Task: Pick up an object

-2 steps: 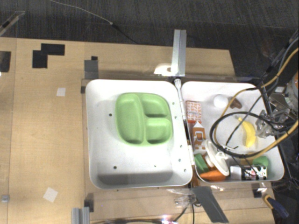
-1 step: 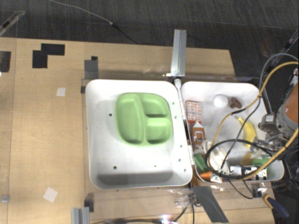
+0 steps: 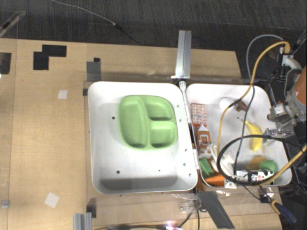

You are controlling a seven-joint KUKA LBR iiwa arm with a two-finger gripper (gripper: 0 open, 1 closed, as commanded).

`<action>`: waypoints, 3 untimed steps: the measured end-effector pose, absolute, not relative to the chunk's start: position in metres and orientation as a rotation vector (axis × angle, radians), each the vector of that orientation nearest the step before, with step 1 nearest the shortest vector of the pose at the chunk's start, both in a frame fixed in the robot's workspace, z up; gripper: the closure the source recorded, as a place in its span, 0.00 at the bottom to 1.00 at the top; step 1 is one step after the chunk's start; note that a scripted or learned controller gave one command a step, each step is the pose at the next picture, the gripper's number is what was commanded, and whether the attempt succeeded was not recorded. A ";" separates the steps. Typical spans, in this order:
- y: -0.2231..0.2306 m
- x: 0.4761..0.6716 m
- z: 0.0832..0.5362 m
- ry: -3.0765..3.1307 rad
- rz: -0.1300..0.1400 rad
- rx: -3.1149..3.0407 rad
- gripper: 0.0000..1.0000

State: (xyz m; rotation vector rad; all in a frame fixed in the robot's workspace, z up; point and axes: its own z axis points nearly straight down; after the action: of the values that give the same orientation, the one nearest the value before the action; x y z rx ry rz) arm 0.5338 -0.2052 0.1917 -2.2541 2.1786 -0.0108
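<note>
2 bins side by side: left bin (image 3: 100,128) at frame centre holds a green divided tray (image 3: 146,121); right bin (image 3: 230,92) at frame right holds the clutter. Arm enters from the right edge, gripper (image 3: 280,128) low over the right side of the right bin, just right of the banana (image 3: 254,131). Finger state: cannot tell, the tips blur into cables and bin wall, and nothing is visibly pinched between them. Candidate things all sit in the right bin: banana at mid-right, a green round thing (image 3: 267,166) at lower right, an orange carrot-like piece (image 3: 216,179) and a green piece (image 3: 205,166) at lower left, a printed carton (image 3: 199,114) along the left wall, a white rounded thing (image 3: 225,102) near the top. A black cable (image 3: 230,147) loops across the bin over some of these. Step in hand looks like approach/descent, grasp not yet made. Closest target is probably the banana. Next move calls for centring over it, lining fingers across its narrow width, dropping without snagging the cable or hitting the right wall, then closing and lifting.
</note>
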 end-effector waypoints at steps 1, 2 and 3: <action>-0.204 0.536 0.204 2.179 -0.018 -2.246 1.00; -0.166 0.606 0.220 2.093 -0.009 -2.332 1.00; -0.168 0.606 0.220 2.098 -0.009 -2.329 0.00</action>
State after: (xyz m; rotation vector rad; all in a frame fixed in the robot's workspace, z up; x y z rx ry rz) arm 0.6056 -0.1682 0.2196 -2.3288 2.0982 -0.0087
